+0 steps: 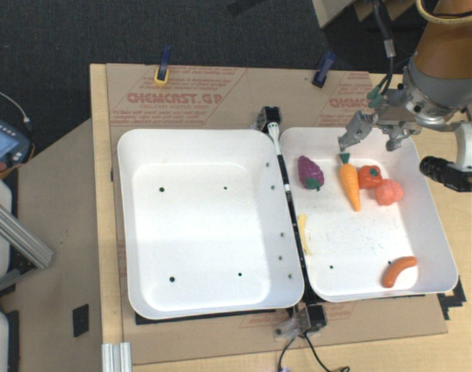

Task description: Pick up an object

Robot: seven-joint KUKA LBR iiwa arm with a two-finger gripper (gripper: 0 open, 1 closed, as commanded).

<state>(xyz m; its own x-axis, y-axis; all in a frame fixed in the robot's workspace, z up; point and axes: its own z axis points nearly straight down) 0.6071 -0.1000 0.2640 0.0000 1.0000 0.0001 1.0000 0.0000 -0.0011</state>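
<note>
1. Nothing picked yet. The hand (373, 136) hangs over the far edge of the right bin (433, 231), fingers spread wide, nothing between them.
2. Whole grasp left by my read: descend, close, lift.
3. Likeliest target looks like the carrot (349, 184), just at 7 o'clock from the hand, lying on the bin floor with its green top toward the hand.
4. Crowding: red tomato-like piece (369, 177) touches the carrot at its 3 o'clock; pink round piece (388, 193) sits just beside that, at 4 o'clock. A wide grasp could catch or nudge either.
5. Purple eggplant-like piece (311, 172) lies at 9 o'clock of the carrot, apart, free to grab.
6. Sausage-shaped orange piece (398, 271) at 5 o'clock in the bin, near the front rim, well apart from the cluster.
7. Pale yellow piece (303, 233) against the bin's left wall; wall may block a finger.
8. Left bin (139, 231) holds no objects. Both bins sit on cardboard on the table (96, 177).
</note>
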